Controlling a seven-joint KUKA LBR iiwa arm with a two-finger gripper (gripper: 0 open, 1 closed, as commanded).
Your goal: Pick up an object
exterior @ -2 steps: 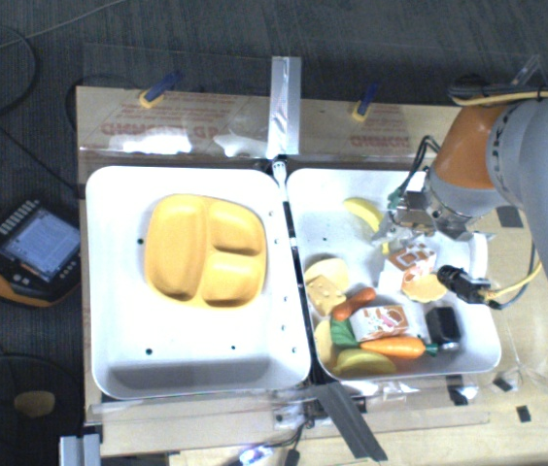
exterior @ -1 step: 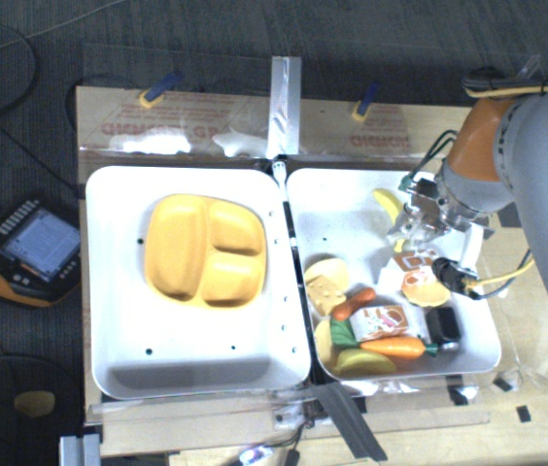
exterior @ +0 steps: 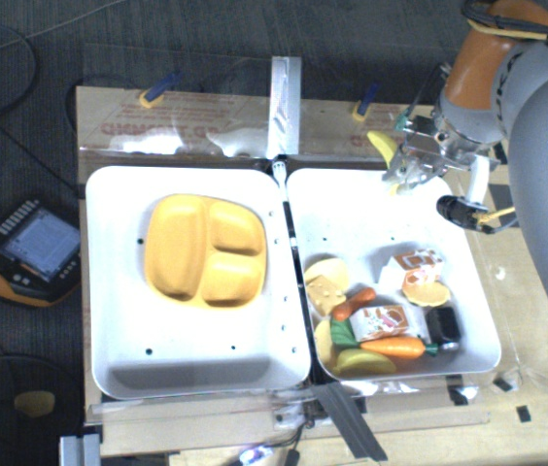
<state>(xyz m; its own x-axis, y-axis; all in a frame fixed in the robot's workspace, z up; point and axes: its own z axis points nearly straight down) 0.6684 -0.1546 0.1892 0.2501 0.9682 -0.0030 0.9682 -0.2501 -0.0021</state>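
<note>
Two white bins side by side on the worktop, right bin [exterior: 468, 260] with toys [exterior: 381, 323] heaped at its near edge and open far half, left bin [exterior: 109, 289] holding one yellow tray [exterior: 204, 249], gripper [exterior: 412, 175] above the right bin's far rim, finger state impossible to tell.

Two bins side by side on bench [exterior: 109, 115]. Left bin [exterior: 119, 338]: divided tray [exterior: 204, 249] at centre, toward far edge. Right bin [exterior: 352, 202]: toy foods [exterior: 381, 323] heaped in near half, against near edge. Gripper [exterior: 412, 168] over right bin's far edge. Handheld controller [exterior: 23, 250] left of bench.
</note>
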